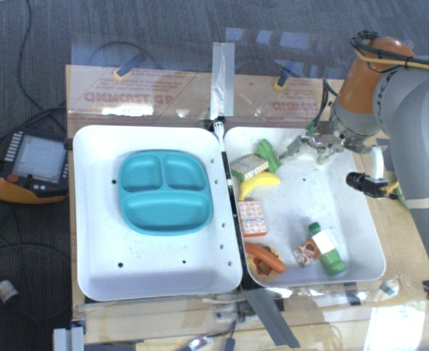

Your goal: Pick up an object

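Reaching in from the right, grey arm (408,134) with orange band (364,75) above the wrist, gripper (302,143) low over the far part of the right bin (361,225). Fingers spread apart, nothing between them. Just beside the fingertips, toward the left, a green toy vegetable (267,154), apparently not touched.

Lying along the left wall of the same bin, from far to near: a small box with yellow print (247,168), a yellow banana (259,185) touching it, a red-and-white carton (252,218), then an orange carrot-like toy (264,260) in the near left corner. Resting toward the near right side, a green bottle with white label (325,248), and against it a small brown-and-white packet (305,254).

Sitting in the middle of the left bin (97,269), a turquoise divided plate (165,191).

Outside on the carpet, at far left, an orange-and-black control pendant (28,168).
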